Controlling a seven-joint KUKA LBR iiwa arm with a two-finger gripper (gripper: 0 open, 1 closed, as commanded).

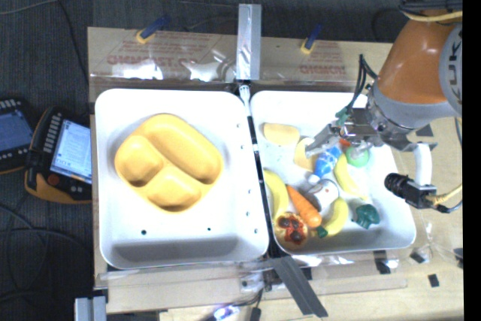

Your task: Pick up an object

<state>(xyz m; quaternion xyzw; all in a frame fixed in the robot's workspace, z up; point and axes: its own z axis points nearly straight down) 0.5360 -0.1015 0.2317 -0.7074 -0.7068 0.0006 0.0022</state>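
Risk, in my judgement: the right bin (406, 237) is crowded, so a descent here could clip a neighbouring item or close on two at once, and a rounded, smooth piece could slip free on the lift.

The left bin (105, 184) holds one large yellow lump (169, 160), three-lobed and glossy, well apart from the arm (421, 71).

In the right bin, largest first: a pale yellow slab (280, 134) near the back wall; bananas (340, 216) along the front; an orange carrot (304, 207) between them; a dark green piece (366, 216) toward the right.

The gripper (342, 137) hangs over a small blue item (326, 162), the likeliest target, lying mid-bin among the others. Whether the gripper is released or clenched cannot be told from this angle.
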